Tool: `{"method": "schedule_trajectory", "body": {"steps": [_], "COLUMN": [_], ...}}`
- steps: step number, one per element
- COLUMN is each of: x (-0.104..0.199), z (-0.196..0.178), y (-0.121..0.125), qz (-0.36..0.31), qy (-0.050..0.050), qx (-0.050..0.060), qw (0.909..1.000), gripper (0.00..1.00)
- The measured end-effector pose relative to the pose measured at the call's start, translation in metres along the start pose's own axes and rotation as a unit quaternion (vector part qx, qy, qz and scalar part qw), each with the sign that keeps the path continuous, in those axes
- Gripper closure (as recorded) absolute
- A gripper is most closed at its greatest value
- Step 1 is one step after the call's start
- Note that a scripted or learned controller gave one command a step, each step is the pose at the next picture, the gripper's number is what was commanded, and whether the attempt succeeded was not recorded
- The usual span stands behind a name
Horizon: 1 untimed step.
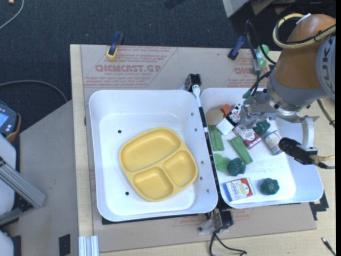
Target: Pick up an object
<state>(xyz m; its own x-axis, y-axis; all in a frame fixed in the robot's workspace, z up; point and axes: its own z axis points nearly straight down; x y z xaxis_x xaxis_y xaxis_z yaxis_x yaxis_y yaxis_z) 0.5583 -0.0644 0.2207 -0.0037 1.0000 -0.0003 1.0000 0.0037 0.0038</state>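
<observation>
Scene: surface carries two white bins side by side; left bin holds a yellow divided plate; right bin holds the clutter.
Arm: grey with orange band, reaching in from the right, wrist over the upper part of the right bin.
Tool: low over the pile near a small red-and-white packet; state cannot be told, hidden under the wrist.
Candidates: green sticks, dark green lump, second green lump, flat red-and-white card, small can.
Handling (judged): all look light; lumps likely stiff and rounded, may slip; flat card hard to pinch; sticks best taken across the narrow width.
Edges: upper pile crowded, pieces touching; divider wall just beside the sticks.
Open room: lower right floor of the right bin, around the second green lump, which stands apart.
</observation>
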Motion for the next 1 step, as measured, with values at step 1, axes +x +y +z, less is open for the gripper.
{"method": "schedule_trajectory", "body": {"steps": [1], "x": [-0.0054], "z": [0.003], "y": [-0.0183], "qz": [0.002], "qy": [0.0], "qx": [0.004], "qw": [1.0], "gripper": [1.0]}}
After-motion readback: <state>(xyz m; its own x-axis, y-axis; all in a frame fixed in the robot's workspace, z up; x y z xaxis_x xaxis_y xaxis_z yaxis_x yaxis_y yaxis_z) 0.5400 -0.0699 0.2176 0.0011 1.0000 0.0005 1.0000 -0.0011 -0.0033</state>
